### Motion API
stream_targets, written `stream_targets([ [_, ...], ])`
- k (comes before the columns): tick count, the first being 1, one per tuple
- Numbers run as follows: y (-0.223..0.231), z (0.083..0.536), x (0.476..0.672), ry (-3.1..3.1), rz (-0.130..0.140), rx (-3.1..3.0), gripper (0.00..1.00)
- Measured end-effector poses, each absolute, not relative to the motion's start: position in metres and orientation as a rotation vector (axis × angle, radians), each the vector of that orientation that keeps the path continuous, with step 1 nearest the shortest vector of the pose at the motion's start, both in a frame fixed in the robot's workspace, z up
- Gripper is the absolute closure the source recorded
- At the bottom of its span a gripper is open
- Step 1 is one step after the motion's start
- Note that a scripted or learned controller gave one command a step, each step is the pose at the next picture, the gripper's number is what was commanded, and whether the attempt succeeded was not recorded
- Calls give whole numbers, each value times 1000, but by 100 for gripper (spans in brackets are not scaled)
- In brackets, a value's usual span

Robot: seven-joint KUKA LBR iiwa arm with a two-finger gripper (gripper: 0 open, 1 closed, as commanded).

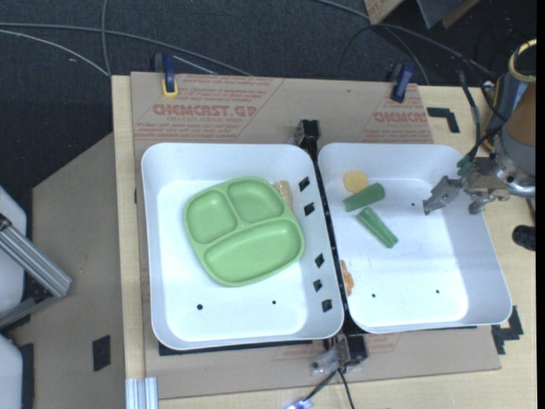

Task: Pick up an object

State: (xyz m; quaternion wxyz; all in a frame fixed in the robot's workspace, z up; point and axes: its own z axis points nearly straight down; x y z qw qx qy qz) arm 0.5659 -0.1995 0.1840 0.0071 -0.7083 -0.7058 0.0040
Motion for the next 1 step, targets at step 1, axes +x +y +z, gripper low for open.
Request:
stream_targets([
  [1, -199, 192, 569, -2221, 0, -2220, 0],
])
